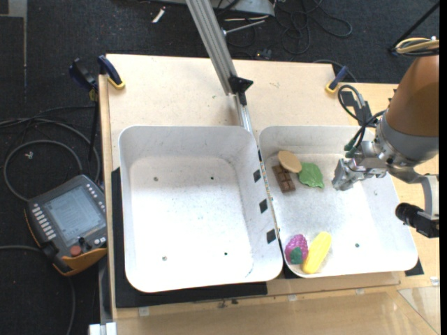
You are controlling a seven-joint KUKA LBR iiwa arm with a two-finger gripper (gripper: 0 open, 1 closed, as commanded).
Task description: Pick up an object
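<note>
In the right bin (pixel 377 229) lie a tan round piece (pixel 289 162), a brown chocolate bar (pixel 283 179) and a green leaf-shaped piece (pixel 311 175) near the back left. A purple grape bunch (pixel 296 248) and a yellow corn-like piece (pixel 317 252) rest at the front left. My gripper (pixel 342 179) hangs over the right bin, just to the right of the green piece, with nothing visibly held.
The left bin (pixel 140 187) sits beside the right one. A slanted metal pole (pixel 216 44) comes down to the bins' back junction. Yellow clamps (pixel 112 75) grip the bench's back corners. A teach pendant (pixel 66 218) lies off the bench at left.
</note>
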